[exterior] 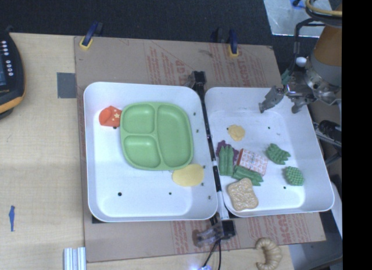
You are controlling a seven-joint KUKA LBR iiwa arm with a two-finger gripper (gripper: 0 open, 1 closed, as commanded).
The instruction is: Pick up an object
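- From the camera above, the gripper (pixel 283 101) hangs over the far corner of the right bin (pixel 302 202), with its two fingers spread apart and nothing between them
- Nothing is picked up yet, so I judge the task is at its start: the reach down, the closing and the lift are all left to do
- The things it could take all lie in the right bin: a small yellow piece (pixel 236 132) is nearest to the gripper, and two green pieces (pixel 278 153) lie toward the right side
- More things crowd near the divider: a green bean pod (pixel 225 159), a red-and-white packet (pixel 251 161) and a cracker (pixel 242 194)
- In the left bin (pixel 104 196) a green divided plate (pixel 157 135) lies with a red piece (pixel 110 116) just beside it and a yellow lemon-like piece (pixel 188 175) at its near corner, well apart from the gripper
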